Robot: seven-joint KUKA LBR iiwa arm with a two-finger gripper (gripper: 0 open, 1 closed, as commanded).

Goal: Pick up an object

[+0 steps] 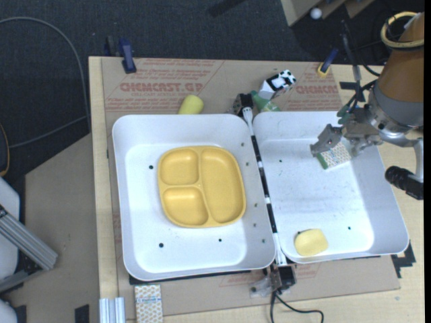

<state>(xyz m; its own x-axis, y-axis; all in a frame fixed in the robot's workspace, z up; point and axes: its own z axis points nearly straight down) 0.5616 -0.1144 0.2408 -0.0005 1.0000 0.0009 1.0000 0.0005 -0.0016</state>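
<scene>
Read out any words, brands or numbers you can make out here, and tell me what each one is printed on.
"CHEMCAST GP" in red, on the brown board behind the left bin.
The same red print recurs on the board behind the right bin, too blurred to read.
Small red lines around both: too small to read.
Patterned card at the gripper: no readable text.

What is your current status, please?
Gripper over right bin, small pale object at its tip. Yellow piece lies near front. Path unobstructed.

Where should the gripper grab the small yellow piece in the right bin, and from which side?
Grip the yellow piece across its short width, coming straight down. It lies low and rounded near the right bin's front wall, so a side approach looks blocked.
</scene>
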